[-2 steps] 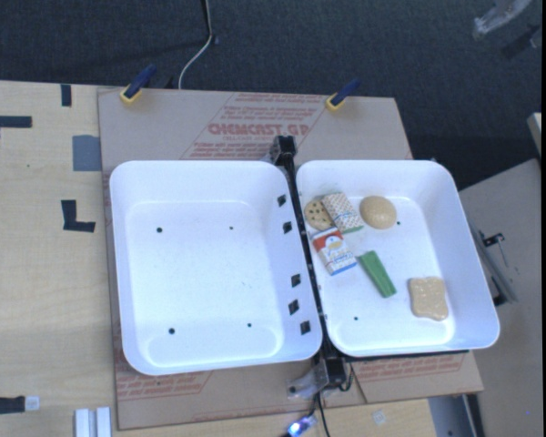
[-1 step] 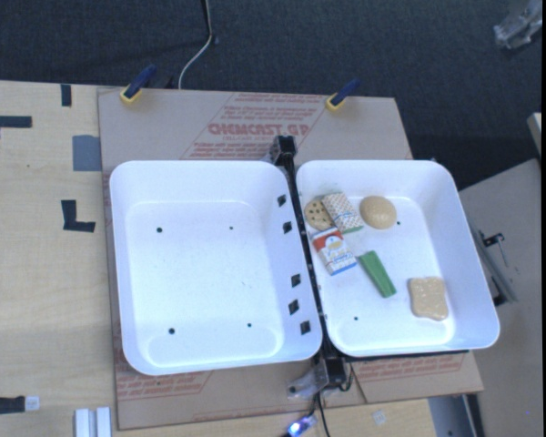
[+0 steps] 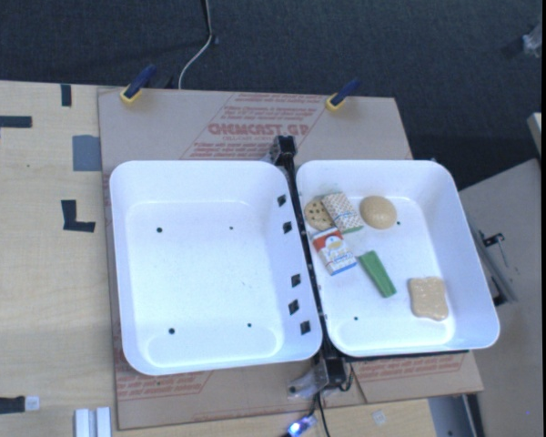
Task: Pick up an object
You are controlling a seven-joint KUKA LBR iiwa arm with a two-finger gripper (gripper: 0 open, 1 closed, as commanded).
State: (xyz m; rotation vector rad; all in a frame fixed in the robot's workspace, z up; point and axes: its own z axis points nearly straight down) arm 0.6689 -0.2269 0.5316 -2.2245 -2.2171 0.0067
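My read is that the pick hasn't started: every candidate is lying loose in the right bin, nothing lifted.

From my feed, 6 items in there:
- cookie, hard against the divider side, touching the patterned box beside it
- small patterned box, tilted, between the cookie and the bun
- round tan bun, near the back wall, a little apart from the box
- red and blue carton, just below the cookie/box cluster
- green block, lying at a slant, just right of the carton
- tan toast-like piece, toward the front right corner, well apart from the rest

Left bin: I see bare white floor with 4 dark dots.

Gripper: I can't tell its state or position, so I won't call spread or pinched.

Done so far: nothing I can confirm. Left: the whole sequence, i.e. choose a target, approach, descend, close, lift.

My judgement on targets: the toast piece or the bun look easiest, each has free space around it. The cookie/box pair sits tight to the wall and to each other, so a grab there risks clipping both or the bin edge. The green block is narrow and should fit the fingers if they line up across its short side.
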